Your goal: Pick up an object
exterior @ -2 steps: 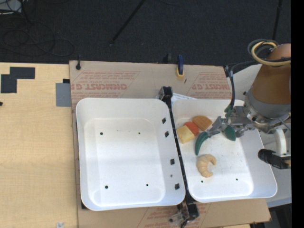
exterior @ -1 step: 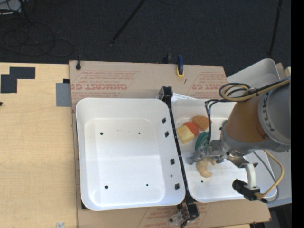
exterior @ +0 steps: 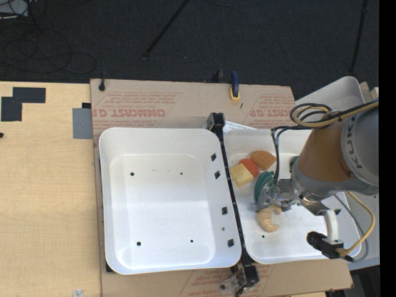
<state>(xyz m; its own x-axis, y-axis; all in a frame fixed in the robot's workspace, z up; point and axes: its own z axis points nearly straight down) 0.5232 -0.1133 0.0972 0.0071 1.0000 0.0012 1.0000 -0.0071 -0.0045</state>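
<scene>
Arm (exterior: 337, 156), grey with orange band, enters from the right edge and is bent over the right shallow white bin (exterior: 297, 249) at lower right of the frame. Gripper (exterior: 275, 198) sits low among the objects; finger state: cannot tell. Teal curved piece (exterior: 264, 183) lies against the gripper's left side. Pale tan rounded lump (exterior: 268, 220) rests just below it. Yellow block (exterior: 241, 175), red piece (exterior: 250, 165) and orange waffled piece (exterior: 263, 159) cluster up-left, near the divider. Left white bin (exterior: 114, 166) fills centre frame.
</scene>
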